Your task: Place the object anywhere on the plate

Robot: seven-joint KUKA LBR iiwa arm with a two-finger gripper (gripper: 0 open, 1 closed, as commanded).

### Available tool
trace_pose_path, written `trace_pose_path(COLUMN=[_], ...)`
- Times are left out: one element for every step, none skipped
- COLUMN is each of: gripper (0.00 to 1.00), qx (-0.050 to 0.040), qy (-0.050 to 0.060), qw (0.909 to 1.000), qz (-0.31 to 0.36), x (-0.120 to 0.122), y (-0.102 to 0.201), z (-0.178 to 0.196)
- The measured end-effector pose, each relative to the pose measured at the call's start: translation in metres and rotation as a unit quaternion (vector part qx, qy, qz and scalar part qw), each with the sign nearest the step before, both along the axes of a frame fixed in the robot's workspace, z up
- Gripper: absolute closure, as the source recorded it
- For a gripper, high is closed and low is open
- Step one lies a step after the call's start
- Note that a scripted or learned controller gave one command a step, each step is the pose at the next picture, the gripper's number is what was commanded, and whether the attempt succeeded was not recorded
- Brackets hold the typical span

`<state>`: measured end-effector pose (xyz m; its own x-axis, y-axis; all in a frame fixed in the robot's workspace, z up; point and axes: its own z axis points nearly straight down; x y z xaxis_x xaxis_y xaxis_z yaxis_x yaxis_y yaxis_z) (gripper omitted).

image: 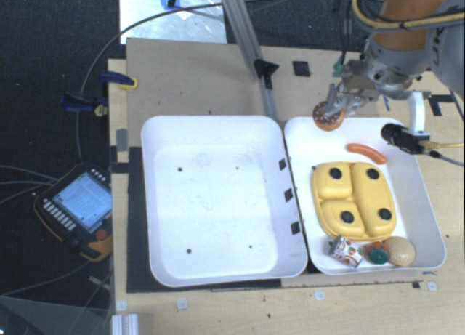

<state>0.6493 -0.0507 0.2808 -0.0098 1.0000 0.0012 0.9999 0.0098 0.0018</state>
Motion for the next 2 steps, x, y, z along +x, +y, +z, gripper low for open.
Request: trace_pose_path(gripper=[1.0,1.0], qx=[0.0001,-0.0001], qy=[0.001,0.001], qw=[1.0,1.0], qz=[0.0,-0.001], x=[-0.013,-0.026], y=[0.048,0.096], z=[-0.006,-0.034])
